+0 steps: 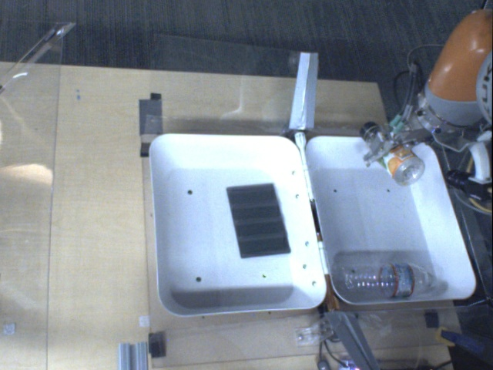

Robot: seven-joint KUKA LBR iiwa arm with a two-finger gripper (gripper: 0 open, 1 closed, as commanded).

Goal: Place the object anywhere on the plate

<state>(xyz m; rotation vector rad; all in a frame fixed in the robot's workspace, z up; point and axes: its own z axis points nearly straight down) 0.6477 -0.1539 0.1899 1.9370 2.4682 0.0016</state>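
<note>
Two shallow white bins sit side by side on the wooden table (92, 206). The left bin (173, 206) carries a dark ribbed rectangular plate (258, 220) near its middle, lying flat and slightly skewed to the bin's edges. The right bin (362, 230) holds a clear plastic bottle (383, 280) lying on its side along the near edge, its label band toward the near right corner.

The grey arm with its orange band (461, 60) reaches over the far right corner of the right bin. The pincer (389, 151) is closed on a small can (404, 166), orange-labelled with a silvery end, which is seen between the fingers and tilted, end facing outward. The can is over the far right corner of the right bin, well apart from the plate in the left bin. Whether the can touches the bin floor cannot be determined.

A metal bracket (303, 91) stands at the far edge between the two bins.
</note>
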